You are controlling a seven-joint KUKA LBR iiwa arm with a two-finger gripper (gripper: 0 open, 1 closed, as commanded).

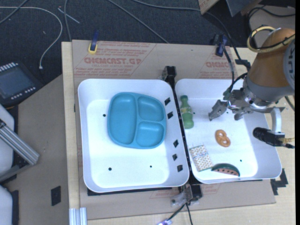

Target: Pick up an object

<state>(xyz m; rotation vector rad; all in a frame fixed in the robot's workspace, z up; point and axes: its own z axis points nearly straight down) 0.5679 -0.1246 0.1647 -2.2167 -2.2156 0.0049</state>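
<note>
The right bin (262, 165) holds a green bottle (187, 113) lying along its left wall, an orange pretzel (223, 138) near the middle, a checkered packet (201, 157) and a watermelon slice (226, 169) at the front. My gripper (228, 111) hangs over the back middle of this bin, above and slightly behind the pretzel. Its fingers (216, 110) are spread open with nothing between them. The bottle lies to its left, well apart from it.
A blue divided plate (137, 120) lies in the left bin (93, 172). The grey arm with its orange band (272, 60) comes in from the right over the right bin's far corner. Cables cross the floor behind the bench.
</note>
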